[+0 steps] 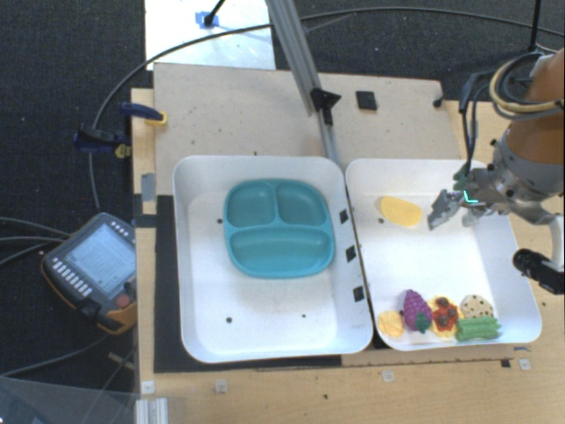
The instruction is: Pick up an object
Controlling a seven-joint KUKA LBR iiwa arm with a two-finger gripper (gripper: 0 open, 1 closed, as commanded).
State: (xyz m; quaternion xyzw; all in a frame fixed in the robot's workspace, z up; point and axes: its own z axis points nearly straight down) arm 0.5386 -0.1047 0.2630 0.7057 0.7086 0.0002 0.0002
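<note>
My gripper (pixel 452 213) hangs over the upper part of the right bin (pixel 441 268), its two fingers spread open with nothing between them. A yellow lemon-shaped piece (pixel 401 211) lies just left of the fingertips, apart from them. Along the right bin's front edge sit several toy foods: a small yellow piece (pixel 390 324), purple grapes (pixel 415 308), a pizza slice (pixel 443 314), a cookie (pixel 478 306) and a green pea pod (pixel 478 329).
The left bin (pixel 203 263) holds a teal divided plate (pixel 279 228). A grey pole (pixel 296 42) slants across the bench's back. A teach pendant (pixel 93 268) lies off the bench at left, with cables around it.
</note>
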